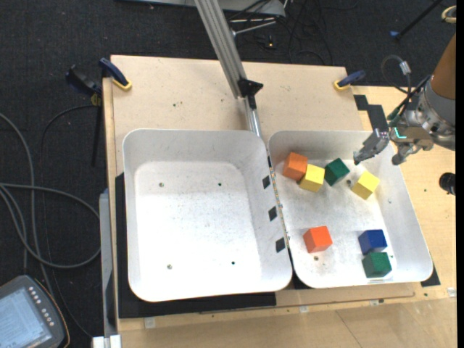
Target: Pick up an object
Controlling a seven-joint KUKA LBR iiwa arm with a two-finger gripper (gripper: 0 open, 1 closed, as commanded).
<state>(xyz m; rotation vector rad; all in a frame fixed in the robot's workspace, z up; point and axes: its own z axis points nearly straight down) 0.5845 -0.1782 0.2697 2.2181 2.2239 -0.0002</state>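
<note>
Several coloured blocks lie in the right bin (409,209): an orange block (294,166), a yellow block (312,178) touching it, a dark green block (336,172), and a second yellow block (365,184) toward the bin's right side. Nearer the front are a red-orange block (317,238), a blue block (372,241) and a green block (376,264). My gripper (382,154) hangs over the bin's far right part, just above and right of the second yellow block. Its fingers are spread open and hold nothing.
The left bin (145,194) stands beside the right one, sharing a middle wall. A slanted metal pole (221,38) reaches down to the bins' far junction. Clamps (114,73) sit at the bench's back corners. Cables lie on the floor at left.
</note>
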